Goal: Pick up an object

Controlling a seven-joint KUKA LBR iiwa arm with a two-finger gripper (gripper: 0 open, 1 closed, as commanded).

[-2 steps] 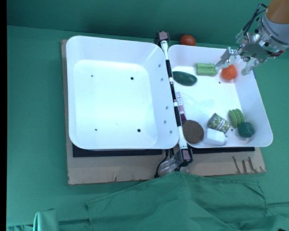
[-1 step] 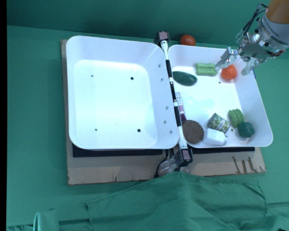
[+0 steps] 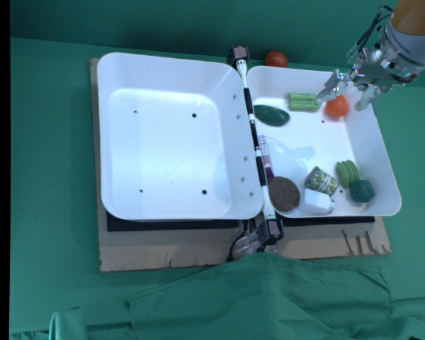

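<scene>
My gripper (image 3: 345, 98) hangs open over the far right corner of the right bin (image 3: 382, 154). Its two fingers stand on either side of an orange-red round object (image 3: 336, 108), which lies on the bin floor just below them. Nothing is held between the fingers. A light green ridged piece (image 3: 303, 102) lies just left of the gripper, and a dark green oval (image 3: 271, 115) lies further left.
Near the right bin's front edge lie a brown disc (image 3: 284, 193), a patterned cup (image 3: 321, 180), a white block (image 3: 316, 202), a light green piece (image 3: 348, 172) and a dark green lump (image 3: 362, 190). A red ball (image 3: 275, 59) sits outside behind the bin. The left bin (image 3: 106, 119) stands beside it.
</scene>
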